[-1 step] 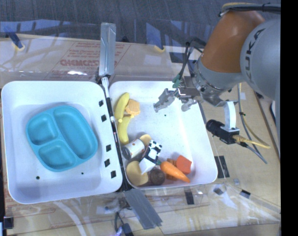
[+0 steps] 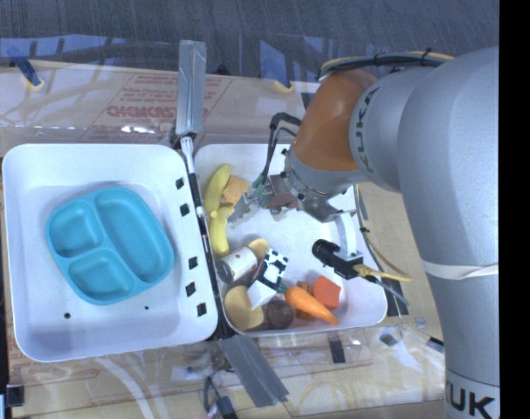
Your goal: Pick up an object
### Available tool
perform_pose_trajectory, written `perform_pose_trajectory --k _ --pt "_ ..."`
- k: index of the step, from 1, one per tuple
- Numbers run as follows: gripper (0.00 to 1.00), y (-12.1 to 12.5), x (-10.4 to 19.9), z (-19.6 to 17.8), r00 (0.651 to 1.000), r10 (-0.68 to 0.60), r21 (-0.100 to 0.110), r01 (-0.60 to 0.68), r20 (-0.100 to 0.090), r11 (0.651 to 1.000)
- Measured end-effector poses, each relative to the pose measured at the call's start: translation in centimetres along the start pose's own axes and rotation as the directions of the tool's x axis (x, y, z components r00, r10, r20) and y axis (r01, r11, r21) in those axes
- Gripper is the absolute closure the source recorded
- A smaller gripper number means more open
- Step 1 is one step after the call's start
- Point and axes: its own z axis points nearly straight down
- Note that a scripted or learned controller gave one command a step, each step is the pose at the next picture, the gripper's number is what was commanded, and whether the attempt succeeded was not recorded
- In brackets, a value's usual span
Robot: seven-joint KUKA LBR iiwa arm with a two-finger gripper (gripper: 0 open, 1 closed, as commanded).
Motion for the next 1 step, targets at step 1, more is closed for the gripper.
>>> perform_pose_trajectory --k 1 --pt "0.0 -3.05 -2.4 4.48 0.993 -0.121 -0.013 0.121 0.004 0.993"
